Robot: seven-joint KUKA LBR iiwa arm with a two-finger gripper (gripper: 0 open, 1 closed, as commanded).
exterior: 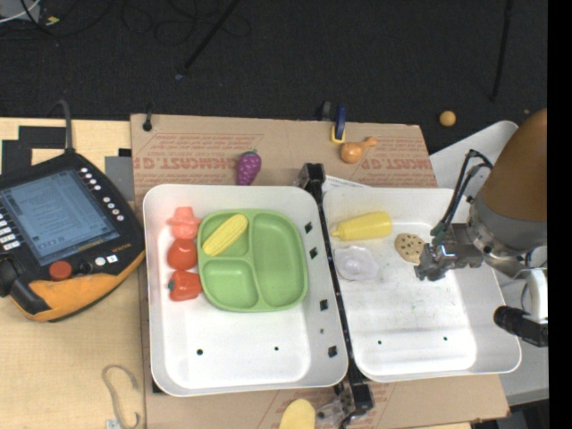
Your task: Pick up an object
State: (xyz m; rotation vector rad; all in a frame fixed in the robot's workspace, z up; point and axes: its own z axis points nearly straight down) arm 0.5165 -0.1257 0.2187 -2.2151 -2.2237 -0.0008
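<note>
Although the task names no particular object, the cookie is the nearest candidate, lying flat on the floor of the right bin just left of the jaws. Whether the jaws are spread or pressed together cannot be told from this view; nothing is visibly pinched between them.

Handling, as judged: the cookie appears to be a light, stiff toy disc, thin and low, so a hold across its edges, square to the bin floor, seems the only workable one; a slip off the rim is the likely fault. Left of the cookie lies a yellow corn cob, rounded, probably hard plastic and somewhat slick; it would be best taken across its middle. Below the cob, still left of the cookie, sits a clear, pale item whose form is not distinguishable.

Containers: well left of the cookie, the left bin holds a green divided plate with a second yellow corn piece in its upper left compartment. Three orange-red toys stand in a column beside the plate's left rim.
</note>
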